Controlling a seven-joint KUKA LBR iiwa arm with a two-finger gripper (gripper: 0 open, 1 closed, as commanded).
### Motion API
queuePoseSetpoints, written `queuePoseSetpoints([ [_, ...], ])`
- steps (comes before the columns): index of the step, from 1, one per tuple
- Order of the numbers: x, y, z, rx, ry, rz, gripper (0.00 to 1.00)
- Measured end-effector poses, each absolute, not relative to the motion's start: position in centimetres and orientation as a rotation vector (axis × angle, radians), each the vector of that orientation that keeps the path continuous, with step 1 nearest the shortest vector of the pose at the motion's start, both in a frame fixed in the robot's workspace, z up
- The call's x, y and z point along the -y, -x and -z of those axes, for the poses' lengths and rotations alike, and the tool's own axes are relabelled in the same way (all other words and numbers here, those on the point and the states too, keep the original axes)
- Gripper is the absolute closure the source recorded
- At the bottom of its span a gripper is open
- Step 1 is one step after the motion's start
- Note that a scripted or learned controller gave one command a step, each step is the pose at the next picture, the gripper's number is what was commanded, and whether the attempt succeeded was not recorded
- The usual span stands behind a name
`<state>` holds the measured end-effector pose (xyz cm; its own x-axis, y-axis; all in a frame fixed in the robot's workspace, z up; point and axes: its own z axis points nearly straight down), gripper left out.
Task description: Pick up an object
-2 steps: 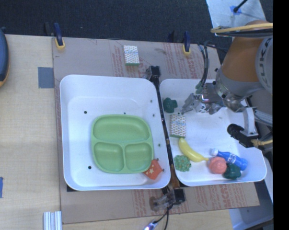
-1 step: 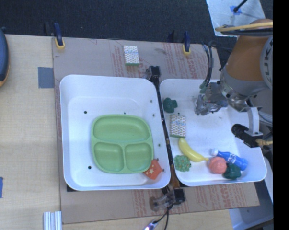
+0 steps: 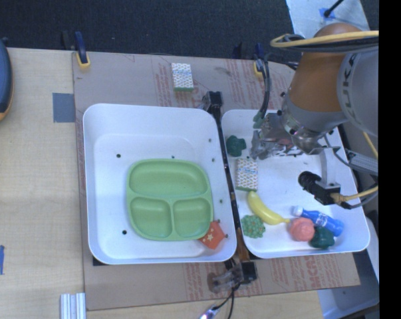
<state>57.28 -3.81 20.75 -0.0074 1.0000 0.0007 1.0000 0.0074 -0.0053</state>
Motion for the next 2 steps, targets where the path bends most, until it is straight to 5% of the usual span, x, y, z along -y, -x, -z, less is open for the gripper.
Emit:
queuePoseSetpoints([
  [1, 3.9, -57.3, -20.7, 2.225, 2.213, -0.005, 0.00],
  [2, 18.2, -63.7, -19.4, 2.227, 2.227, 0.001, 0.00],
])
